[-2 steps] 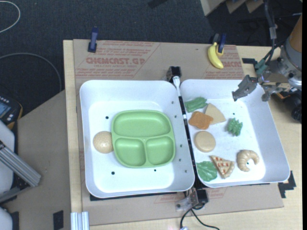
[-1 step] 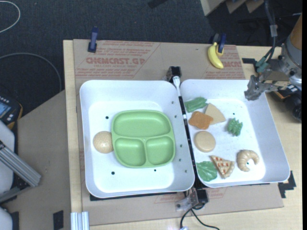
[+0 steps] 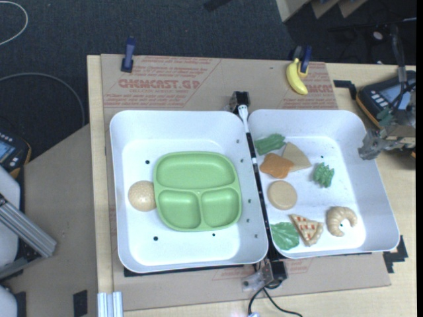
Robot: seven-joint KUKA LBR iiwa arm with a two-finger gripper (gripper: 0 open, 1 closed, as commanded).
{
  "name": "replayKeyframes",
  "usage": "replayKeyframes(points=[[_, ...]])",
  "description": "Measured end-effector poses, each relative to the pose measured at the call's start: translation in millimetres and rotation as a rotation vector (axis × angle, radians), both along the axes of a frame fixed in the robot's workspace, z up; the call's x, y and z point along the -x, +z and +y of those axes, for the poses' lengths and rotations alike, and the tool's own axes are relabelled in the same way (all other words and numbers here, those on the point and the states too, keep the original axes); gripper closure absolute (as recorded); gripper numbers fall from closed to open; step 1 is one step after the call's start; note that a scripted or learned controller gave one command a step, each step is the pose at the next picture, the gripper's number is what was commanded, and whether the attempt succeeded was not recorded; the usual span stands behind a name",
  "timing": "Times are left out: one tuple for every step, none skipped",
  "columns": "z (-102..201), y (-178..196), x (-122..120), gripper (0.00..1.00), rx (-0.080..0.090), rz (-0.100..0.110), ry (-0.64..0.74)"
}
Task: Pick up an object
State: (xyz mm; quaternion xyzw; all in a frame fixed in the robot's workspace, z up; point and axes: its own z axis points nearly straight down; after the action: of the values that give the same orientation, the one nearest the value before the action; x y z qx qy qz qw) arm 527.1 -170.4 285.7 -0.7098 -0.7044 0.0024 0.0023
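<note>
The pick looks not yet begun. The end effector (image 3: pixel 370 147) sits at the right bin's (image 3: pixel 377 197) far right rim, too blurred to tell its state. Nothing is lifted: the candidates lie in that bin, a croissant (image 3: pixel 342 219), waffle slice (image 3: pixel 306 229), cookie (image 3: pixel 282 194) and green leaf (image 3: pixel 323 174). The left bin (image 3: pixel 125 177) holds a green tray (image 3: pixel 197 190) with a bun (image 3: pixel 141 195) beside it. Approach, grasp and lift remain.
</note>
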Motion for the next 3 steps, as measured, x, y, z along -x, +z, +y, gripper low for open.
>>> replayKeyframes(points=[[-38, -36, 51, 1.0, -0.002, 0.0, 0.001], [-54, -51, 48, 1.0, -0.001, -0.003, 0.005], [-51, -208, 46, 1.0, -0.006, -0.001, 0.008]])
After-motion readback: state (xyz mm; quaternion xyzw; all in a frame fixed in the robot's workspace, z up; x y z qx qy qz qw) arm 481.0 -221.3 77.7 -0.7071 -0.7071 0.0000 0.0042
